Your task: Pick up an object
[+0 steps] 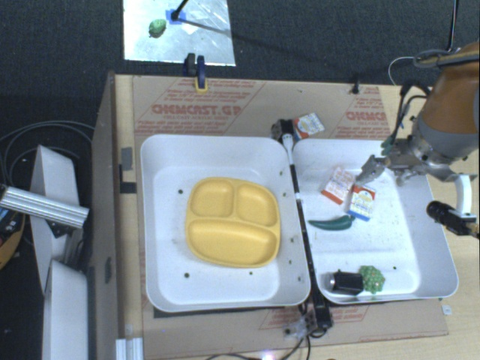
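Approach step judged in hand: the two-finger gripper, its opening not discernible and nothing visibly held, hangs over the right white bin just beside the red-and-white cardboard packet, so the next move calls for descent onto it.

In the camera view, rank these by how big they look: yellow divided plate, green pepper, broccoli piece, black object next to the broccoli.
1. Yellow divided plate, by far the largest.
2. Green pepper, long and thin.
3. Broccoli piece and black object look about alike; I would not rank them.
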Robot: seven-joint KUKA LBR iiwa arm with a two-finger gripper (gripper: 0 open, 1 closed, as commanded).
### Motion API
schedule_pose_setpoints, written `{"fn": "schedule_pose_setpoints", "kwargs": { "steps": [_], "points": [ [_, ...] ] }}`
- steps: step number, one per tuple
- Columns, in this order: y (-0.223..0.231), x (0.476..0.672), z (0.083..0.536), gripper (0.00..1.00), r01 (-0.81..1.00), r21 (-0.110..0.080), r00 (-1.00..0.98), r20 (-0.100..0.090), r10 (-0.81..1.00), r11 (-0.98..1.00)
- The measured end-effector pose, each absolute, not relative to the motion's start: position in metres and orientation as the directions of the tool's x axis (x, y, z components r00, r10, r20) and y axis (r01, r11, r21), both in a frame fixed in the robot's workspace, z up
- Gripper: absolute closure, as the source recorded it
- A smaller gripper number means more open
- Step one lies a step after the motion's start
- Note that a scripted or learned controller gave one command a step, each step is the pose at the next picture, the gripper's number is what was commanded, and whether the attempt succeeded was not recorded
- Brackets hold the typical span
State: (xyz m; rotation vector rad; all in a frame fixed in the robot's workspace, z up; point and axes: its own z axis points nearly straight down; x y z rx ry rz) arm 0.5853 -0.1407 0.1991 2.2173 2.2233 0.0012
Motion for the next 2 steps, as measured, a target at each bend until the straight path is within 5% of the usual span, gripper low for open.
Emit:
{"fn": "schedule_pose_setpoints", "kwargs": {
  "steps": [1, 2],
  "points": [
    [-0.103, 0.619, 0.136, 0.00, 1.000, 0.000, -0.004, 0.001, 1.000, 0.004],
    [-0.105, 0.609, 0.092, 0.00, 1.000, 0.009, -0.002, -0.002, 1.000, 0.003]
  ]
}}
